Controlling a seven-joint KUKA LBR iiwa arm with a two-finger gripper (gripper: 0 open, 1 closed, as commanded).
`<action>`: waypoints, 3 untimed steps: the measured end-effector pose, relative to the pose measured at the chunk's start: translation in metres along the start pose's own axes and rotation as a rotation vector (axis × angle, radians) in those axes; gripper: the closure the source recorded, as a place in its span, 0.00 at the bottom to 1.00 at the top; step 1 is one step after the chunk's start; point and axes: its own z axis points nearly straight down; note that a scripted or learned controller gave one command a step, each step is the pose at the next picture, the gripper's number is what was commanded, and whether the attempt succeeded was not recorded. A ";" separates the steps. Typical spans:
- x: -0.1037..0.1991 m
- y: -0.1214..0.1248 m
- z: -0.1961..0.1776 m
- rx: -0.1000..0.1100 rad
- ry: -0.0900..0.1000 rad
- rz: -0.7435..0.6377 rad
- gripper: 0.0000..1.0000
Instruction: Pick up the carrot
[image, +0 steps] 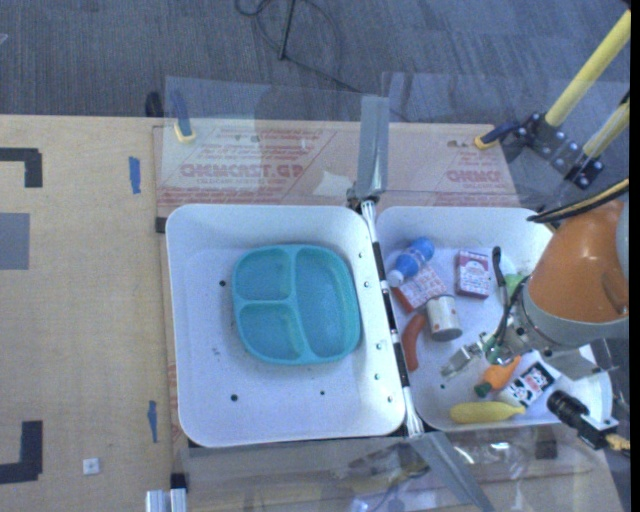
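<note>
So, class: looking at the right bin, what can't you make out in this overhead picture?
- Tool: small and blurred among clutter; open or shut unclear.
- Small orange carrot: partly beside the tool; contact unclear.
- Small red printed box: print too small to read.
- Right white bin: far side covered by the grey and orange arm.

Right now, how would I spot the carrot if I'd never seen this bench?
Look in the right-hand white bin, down toward its near edge, just under the arm's orange band. The carrot is the small orange piece with a green tip beside the claw. A yellow banana lies just below it and a long red sausage off to its left; only the carrot is orange.
</note>
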 end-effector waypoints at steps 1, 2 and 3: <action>-0.039 -0.012 0.025 -0.006 -0.001 0.139 0.00; -0.032 0.043 0.025 -0.008 -0.007 0.280 0.00; -0.061 -0.022 0.025 -0.006 -0.006 0.193 0.00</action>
